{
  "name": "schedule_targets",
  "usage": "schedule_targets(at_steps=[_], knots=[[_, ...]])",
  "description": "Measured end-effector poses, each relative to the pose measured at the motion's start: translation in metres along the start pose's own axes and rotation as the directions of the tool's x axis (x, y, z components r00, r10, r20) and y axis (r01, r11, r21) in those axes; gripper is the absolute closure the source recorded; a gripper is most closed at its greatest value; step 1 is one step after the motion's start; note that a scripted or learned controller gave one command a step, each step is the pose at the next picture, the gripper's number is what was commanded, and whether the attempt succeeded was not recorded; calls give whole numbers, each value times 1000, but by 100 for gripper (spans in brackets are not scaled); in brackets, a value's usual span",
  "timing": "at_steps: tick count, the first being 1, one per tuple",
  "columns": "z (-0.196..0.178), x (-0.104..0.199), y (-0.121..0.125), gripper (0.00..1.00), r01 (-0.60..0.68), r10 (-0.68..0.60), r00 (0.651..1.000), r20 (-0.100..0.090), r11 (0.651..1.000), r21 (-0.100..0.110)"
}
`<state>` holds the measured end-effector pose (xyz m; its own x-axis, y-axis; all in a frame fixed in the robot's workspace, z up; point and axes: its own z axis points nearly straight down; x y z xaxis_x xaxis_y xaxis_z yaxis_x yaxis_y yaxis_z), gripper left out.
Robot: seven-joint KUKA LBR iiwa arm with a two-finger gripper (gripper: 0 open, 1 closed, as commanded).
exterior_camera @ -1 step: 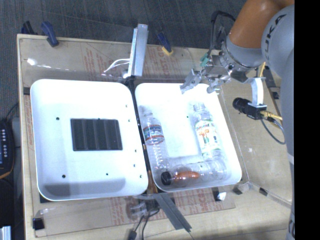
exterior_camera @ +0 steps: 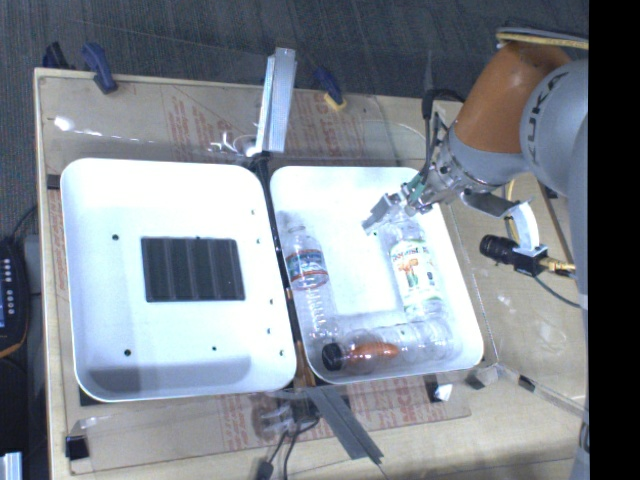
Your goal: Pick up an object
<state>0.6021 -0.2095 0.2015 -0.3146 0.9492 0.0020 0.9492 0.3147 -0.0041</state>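
Observation:
The right bin (exterior_camera: 460, 298) holds three clear plastic bottles. One with a blue-and-white label (exterior_camera: 307, 278) lies along the bin's left wall. Another with a white label (exterior_camera: 415, 268) lies on the right side, its top pointing to the far wall. A third with a black cap and brownish contents (exterior_camera: 385, 348) lies across the near wall. My gripper (exterior_camera: 396, 206) hangs low over the far right part of this bin, right at the top end of the white-label bottle. Nothing is seen held in it.
The left bin (exterior_camera: 100, 208) holds a flat black ribbed rectangle (exterior_camera: 193, 268) near its middle. A grey metal bar (exterior_camera: 276, 98) stands at the far end of the divide between the bins. Blue clamps (exterior_camera: 98, 66) grip the bench's far edge.

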Motion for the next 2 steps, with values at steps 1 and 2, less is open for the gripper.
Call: schedule_targets(at_steps=[1, 2], knots=[[2, 6, -16, 0, 47, -47, 999, 0, 999, 0], [6, 6, -16, 0, 55, -55, 999, -1, 999, 0]])
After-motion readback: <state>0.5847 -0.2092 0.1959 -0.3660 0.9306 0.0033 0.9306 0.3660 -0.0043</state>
